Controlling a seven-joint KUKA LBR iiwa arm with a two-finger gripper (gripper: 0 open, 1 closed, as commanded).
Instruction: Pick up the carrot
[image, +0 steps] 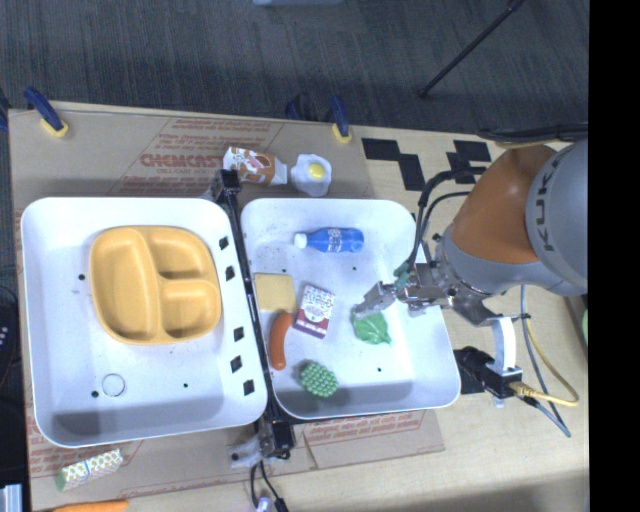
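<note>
**Approach step, carrot not yet reached**

My gripper (383, 297) sits low in the right bin (430, 375), just above the green leafy toy (372, 328); can't tell its grip state. The carrot (279, 340) lies by the bin's left wall, well apart. Next I'd judge: shift left past the small carton (316, 310), then descend.

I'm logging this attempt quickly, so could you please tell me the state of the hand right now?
Hand: cannot be told whether open or closed; it sits just above the green leafy item.
</note>
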